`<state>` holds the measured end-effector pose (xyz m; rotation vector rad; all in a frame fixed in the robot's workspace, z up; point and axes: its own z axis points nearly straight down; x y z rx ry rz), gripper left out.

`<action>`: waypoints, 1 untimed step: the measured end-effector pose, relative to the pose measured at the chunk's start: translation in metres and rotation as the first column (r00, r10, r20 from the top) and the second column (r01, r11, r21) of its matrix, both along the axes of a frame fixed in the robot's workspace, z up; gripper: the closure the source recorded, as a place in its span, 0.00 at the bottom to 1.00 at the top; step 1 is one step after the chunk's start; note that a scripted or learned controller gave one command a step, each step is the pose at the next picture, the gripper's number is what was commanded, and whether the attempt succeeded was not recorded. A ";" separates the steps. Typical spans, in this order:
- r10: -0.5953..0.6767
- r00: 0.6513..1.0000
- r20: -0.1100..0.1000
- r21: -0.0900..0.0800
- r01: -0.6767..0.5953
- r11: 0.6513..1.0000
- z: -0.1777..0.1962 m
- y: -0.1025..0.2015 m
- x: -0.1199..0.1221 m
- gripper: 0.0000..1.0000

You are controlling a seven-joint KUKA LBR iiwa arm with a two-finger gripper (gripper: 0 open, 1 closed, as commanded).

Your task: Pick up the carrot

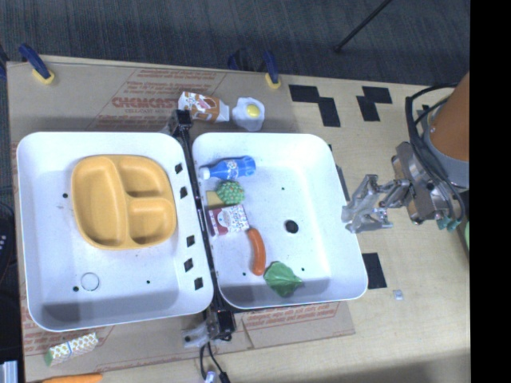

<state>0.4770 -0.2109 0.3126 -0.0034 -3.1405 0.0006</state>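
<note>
The carrot (257, 251) is a slim orange-red piece lying nearly upright in the image in the lower middle of the right bin (339, 246). A green leafy piece (283, 278) touches its lower end. My gripper (361, 207) hovers just past the right bin's right rim, well to the right of the carrot and a little higher in the image. Its fingers point left toward the bin and stand open, with nothing between them.
The right bin also holds a blue bottle (229, 167), a green-and-yellow toy (228, 191) and a red packet (229, 219). A yellow divided plate (124, 199) lies in the left bin (40, 238). Small items (249, 112) sit behind the bins.
</note>
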 end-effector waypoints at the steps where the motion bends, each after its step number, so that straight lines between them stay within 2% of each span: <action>1: -0.035 0.999 0.003 -0.001 0.035 0.999 0.007 0.000 0.000 1.00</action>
